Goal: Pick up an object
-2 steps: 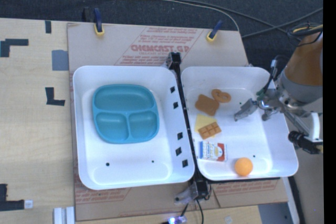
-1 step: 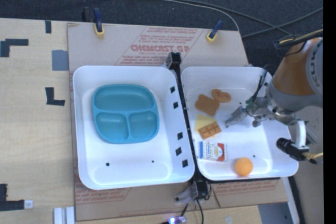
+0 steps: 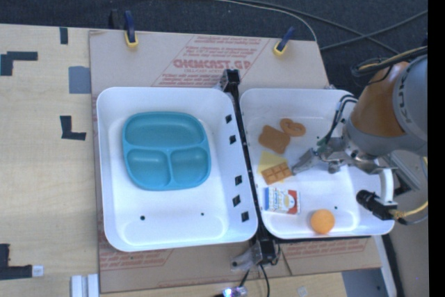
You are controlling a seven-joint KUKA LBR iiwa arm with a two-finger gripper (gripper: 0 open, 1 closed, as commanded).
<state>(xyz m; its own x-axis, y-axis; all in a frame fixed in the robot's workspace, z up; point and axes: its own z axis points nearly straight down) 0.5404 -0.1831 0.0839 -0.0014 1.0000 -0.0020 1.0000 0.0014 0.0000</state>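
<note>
The right bin (image 3: pixel 316 102) holds several small items. A brown toast slice (image 3: pixel 274 139) lies beside a small brown pretzel-shaped piece (image 3: pixel 293 127). Below them sits a yellow waffle block (image 3: pixel 274 168), then a red, white and blue carton (image 3: pixel 281 201), and an orange ball (image 3: pixel 322 221) near the front wall. My gripper (image 3: pixel 306 162) reaches in from the right, low over the bin's middle, its tip just right of the yellow waffle block. Nothing shows held in it.
The left bin (image 3: pixel 111 149) carries a blue divided plate (image 3: pixel 167 150). A black divider strip (image 3: pixel 240 149) runs between the bins. The grey arm with its orange band (image 3: pixel 379 111) hangs over the right bin's right wall. Two clamps (image 3: pixel 130 37) hold the cardboard at the back.
</note>
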